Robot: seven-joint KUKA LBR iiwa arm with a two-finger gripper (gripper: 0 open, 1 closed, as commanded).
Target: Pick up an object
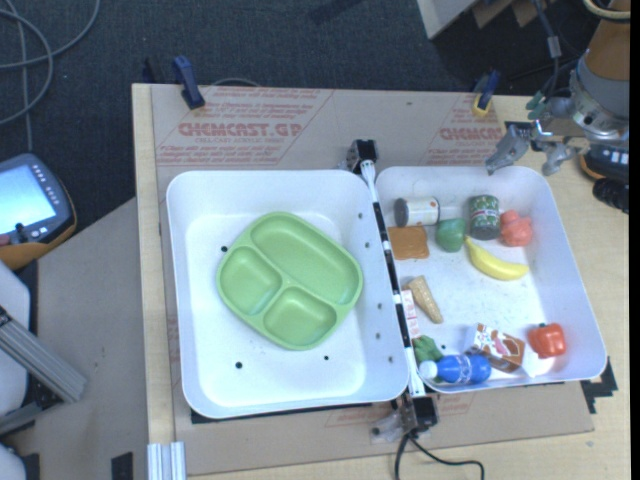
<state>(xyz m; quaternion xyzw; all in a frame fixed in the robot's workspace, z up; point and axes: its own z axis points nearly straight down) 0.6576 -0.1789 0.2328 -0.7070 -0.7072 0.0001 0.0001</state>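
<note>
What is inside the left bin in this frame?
A green divided tray lies in the left bin, tilted diagonally, its three compartments bare. A few dark specks dot the bin floor. Whatever lies beneath the tray is covered.

Blue clamps (187,80) on bench (300,118); screen (28,200) beside.

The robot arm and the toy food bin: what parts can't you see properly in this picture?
- Arm: in the camera view, the top right edge cuts it off.
- Gripper: too small and blurry there to tell how it is set.
- Can: label too small to read.
- Blue bottle: lies against the right bin's near rim, with a green piece beside it, too small to name.
</note>
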